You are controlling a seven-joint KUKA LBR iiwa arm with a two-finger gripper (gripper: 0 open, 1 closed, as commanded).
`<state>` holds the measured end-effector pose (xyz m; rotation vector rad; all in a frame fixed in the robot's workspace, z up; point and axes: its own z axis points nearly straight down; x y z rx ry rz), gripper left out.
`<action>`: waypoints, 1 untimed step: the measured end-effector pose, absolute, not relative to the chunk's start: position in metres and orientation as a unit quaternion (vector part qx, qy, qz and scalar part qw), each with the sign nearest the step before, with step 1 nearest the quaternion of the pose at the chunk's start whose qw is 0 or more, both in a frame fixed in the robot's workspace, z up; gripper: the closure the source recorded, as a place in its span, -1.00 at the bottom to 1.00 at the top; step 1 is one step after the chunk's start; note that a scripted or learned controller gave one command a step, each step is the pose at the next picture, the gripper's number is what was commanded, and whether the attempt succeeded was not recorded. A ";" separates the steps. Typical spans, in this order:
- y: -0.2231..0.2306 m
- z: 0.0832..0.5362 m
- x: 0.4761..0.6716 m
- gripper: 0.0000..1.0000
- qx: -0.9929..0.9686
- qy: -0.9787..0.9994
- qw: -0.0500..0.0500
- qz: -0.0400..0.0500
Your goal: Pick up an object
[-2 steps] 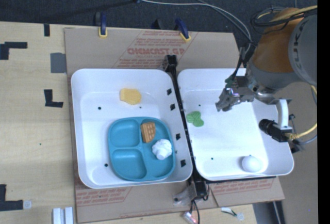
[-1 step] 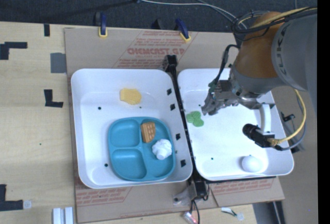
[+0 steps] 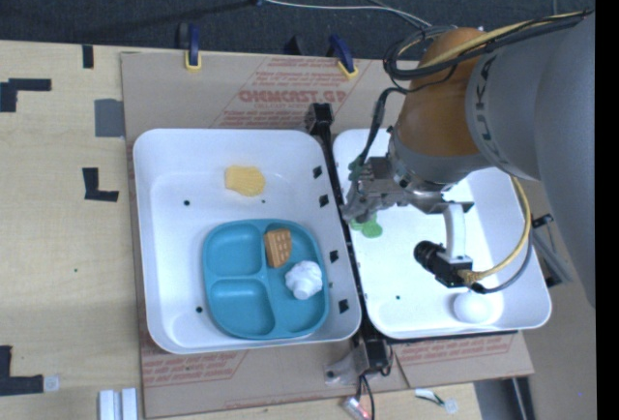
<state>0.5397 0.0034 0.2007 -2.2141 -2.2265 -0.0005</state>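
The grey arm's hand (image 3: 365, 205) hangs at the right white bin's (image 3: 503, 312) left wall, apparently touching a small green object (image 3: 368, 228); whether it is apart or together I cannot tell. A white ball (image 3: 474, 306) sits near that bin's front edge.

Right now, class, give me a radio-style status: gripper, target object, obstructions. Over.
Gripper low in right bin, near the divider. Small green object right below it, not seen gripped. White ball sits apart, near front corner. Over.
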 end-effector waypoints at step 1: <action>0.051 0.198 0.531 1.00 -0.705 -0.709 0.001 0.000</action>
